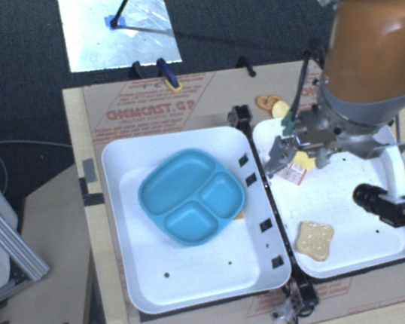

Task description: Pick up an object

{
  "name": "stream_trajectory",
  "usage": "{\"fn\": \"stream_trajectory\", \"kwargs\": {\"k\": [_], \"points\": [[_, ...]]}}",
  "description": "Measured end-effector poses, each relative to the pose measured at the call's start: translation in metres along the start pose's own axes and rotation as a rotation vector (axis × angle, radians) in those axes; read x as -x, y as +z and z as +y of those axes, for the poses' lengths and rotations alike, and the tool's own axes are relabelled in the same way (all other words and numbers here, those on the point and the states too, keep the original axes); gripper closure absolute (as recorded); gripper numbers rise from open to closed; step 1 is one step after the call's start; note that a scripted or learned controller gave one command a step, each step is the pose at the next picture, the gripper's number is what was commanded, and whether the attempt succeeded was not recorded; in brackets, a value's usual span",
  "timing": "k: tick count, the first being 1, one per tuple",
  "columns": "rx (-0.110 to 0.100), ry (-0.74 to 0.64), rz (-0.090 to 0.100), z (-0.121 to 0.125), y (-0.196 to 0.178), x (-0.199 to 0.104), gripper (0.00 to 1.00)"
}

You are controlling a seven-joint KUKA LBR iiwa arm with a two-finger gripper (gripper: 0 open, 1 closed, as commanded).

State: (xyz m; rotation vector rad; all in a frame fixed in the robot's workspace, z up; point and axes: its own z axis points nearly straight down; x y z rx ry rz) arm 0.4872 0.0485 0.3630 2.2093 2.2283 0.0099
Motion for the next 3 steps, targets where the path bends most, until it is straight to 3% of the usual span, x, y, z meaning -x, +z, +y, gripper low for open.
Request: {"fn": "stream_trajectory", "kwargs": {"k": [1, 2, 3], "points": [[0.011, -0.001, 0.003, 0.016, -0.116, -0.043, 0.0], [-0.01, 0.001, -0.001, 0.004, -0.037, -0.094, 0.0], [-0.003, -0.001, 0.0, 0.005, -0.05, -0.092, 1.0]]}}
